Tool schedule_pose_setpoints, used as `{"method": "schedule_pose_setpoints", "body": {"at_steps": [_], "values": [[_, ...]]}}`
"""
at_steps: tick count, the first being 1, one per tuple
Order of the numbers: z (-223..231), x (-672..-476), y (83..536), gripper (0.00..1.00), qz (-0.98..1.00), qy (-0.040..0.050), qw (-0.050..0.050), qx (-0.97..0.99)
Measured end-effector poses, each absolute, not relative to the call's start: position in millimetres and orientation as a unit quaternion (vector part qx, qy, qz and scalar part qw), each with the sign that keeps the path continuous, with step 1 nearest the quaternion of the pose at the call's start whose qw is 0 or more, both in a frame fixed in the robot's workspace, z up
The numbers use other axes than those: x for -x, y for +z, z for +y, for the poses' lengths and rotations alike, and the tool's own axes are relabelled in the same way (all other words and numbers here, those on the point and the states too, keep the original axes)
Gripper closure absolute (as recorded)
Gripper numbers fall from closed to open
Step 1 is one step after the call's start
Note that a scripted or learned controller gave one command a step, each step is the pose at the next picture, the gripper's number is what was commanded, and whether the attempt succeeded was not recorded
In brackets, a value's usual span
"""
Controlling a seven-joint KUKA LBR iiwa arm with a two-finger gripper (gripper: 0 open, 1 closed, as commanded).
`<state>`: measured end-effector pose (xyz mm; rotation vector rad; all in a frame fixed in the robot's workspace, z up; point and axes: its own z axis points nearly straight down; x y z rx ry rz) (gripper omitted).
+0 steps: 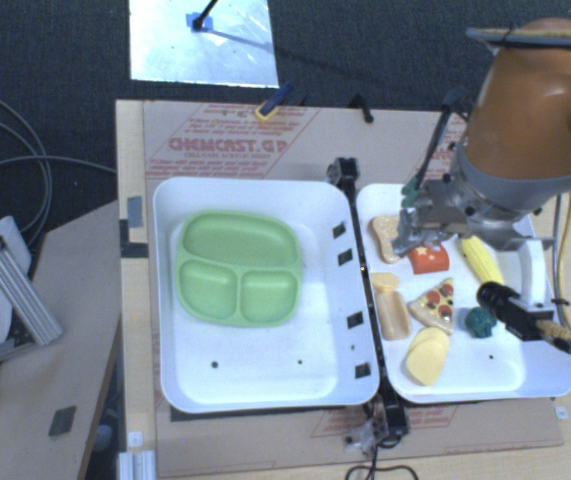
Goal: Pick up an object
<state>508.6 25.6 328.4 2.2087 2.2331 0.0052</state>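
In the right bin (550, 373), one of two shallow white bins set side by side on a cardboard-covered surface (225, 143), lies a scatter of toy food. The grey and orange arm reaches in from the right, and its gripper (411, 233) hangs low over the upper left corner of this bin. From this angle it cannot be made out whether the gripper is spread or closed, and nothing can be seen held in it.

Just beside the gripper, at its left, is a tan toast slice (384, 238). A small red piece (429, 260) sits just below the gripper, and a yellow corn cob (479, 259) lies to the right of that. Lower in the bin are a pizza slice (433, 306), a pale roll (393, 316), a teal ball (479, 322) and a rounded yellow lump (426, 356). The left bin (265, 373) holds a green divided plate (237, 268).

The toast slice and red piece look like the nearest candidates. Both are probably light, stiff plastic with smooth sides that could slip. The toast lies close to the bin wall, which leaves little room on that side. The red piece seems easier: take it across its short width, squarely from above.
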Motion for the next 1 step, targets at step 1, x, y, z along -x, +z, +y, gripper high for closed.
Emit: {"method": "schedule_pose_setpoints", "body": {"at_steps": [1], "values": [[41.3,-486.3,308.4,1.0,0.709,0.0005,0.0,-0.705]]}}
